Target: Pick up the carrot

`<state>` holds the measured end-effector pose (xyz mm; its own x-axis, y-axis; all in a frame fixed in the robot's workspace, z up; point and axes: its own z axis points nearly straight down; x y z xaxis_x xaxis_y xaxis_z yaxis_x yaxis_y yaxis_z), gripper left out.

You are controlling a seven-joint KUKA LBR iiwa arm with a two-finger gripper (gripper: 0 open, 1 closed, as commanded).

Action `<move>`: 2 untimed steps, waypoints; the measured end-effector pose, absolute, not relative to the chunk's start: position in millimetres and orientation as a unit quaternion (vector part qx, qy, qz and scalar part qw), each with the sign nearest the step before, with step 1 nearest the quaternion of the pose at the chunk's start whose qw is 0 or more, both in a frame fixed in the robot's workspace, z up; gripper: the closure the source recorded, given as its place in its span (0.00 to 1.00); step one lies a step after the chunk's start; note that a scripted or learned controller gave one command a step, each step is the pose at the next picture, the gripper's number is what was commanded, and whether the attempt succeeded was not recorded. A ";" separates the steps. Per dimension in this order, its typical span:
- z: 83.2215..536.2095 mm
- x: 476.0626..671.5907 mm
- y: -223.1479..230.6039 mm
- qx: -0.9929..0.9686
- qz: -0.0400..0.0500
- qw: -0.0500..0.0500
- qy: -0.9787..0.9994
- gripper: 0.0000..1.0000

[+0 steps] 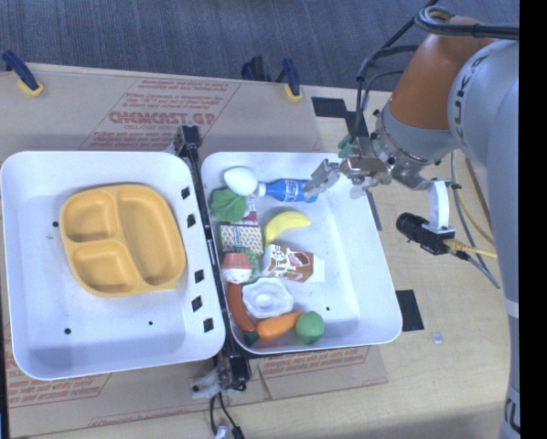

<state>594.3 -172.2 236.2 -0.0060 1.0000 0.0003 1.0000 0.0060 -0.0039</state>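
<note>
Gripper [331, 176] hangs over the right bin's [370, 245] upper edge, beside the blue bottle [283, 189]; I can't tell how it's set. Carrot [273, 327] lies at the bin's lower edge, touching the green ball [310, 326]. Left bin [22, 245] carries a yellow tray [121, 238]. Brown cardboard [164, 108] covers the bench; grey carpet [164, 16] up top.

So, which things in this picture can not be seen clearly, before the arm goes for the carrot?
- Carrot, camera view: its left end lies under the white fried-egg toy.
- Gripper, camera view: too small and blurred to tell whether it holds anything; it sits at the blue bottle.
- Red item along the bin's left wall: mostly covered by the egg toy.
- Arm: cut off by the right edge.
</note>
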 end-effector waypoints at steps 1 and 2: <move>130.9 509.3 -186.1 -0.672 0.002 0.003 -0.740 0.00; 91.1 492.7 -102.6 -0.712 0.001 0.003 -0.702 0.00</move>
